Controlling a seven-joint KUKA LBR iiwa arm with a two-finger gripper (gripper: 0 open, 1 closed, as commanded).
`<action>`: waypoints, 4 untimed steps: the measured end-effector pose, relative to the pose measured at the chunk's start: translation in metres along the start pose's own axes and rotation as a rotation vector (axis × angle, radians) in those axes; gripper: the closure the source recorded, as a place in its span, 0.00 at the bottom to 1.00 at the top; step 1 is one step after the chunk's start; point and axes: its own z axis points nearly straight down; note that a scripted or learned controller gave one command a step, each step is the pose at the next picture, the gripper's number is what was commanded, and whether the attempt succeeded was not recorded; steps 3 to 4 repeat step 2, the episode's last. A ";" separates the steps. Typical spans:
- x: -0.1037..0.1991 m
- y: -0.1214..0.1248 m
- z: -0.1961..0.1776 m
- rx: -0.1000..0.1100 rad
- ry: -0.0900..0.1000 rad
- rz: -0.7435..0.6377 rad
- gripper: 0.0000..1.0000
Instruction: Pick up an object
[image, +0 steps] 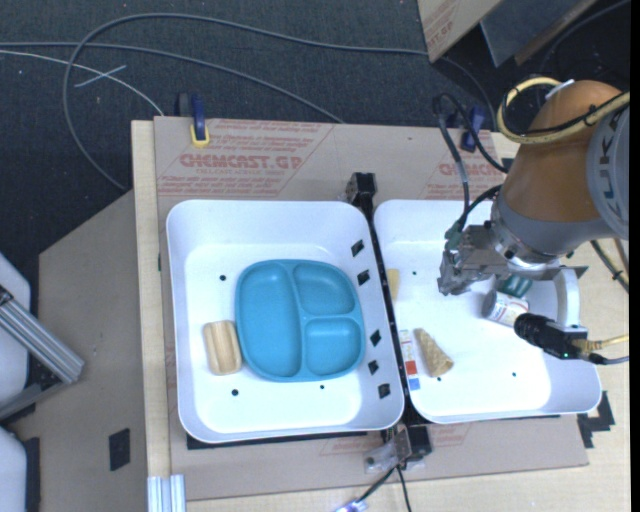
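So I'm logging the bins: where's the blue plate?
The blue plate lies mid left bin, with a tan block touching its left edge.

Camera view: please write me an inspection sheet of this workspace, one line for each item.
Surface: cardboard sheet bearing left bin and right bin.
Job's things: blue divided plate and tan block in left bin; tan wedge, small bottle and thin stick in right bin.
Clutter: nothing seen.
Grippers: pincer low over right bin; nothing seen between its fingers.
Cables: loose cable on floor; yellow loop on arm.
Surroundings: dark carpet, blue clamp.
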 end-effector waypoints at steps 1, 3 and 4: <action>0.054 0.004 0.009 0.002 -0.001 0.000 1.00; 0.101 0.022 0.007 -0.003 -0.002 0.001 1.00; 0.101 0.022 0.007 -0.003 -0.002 0.001 1.00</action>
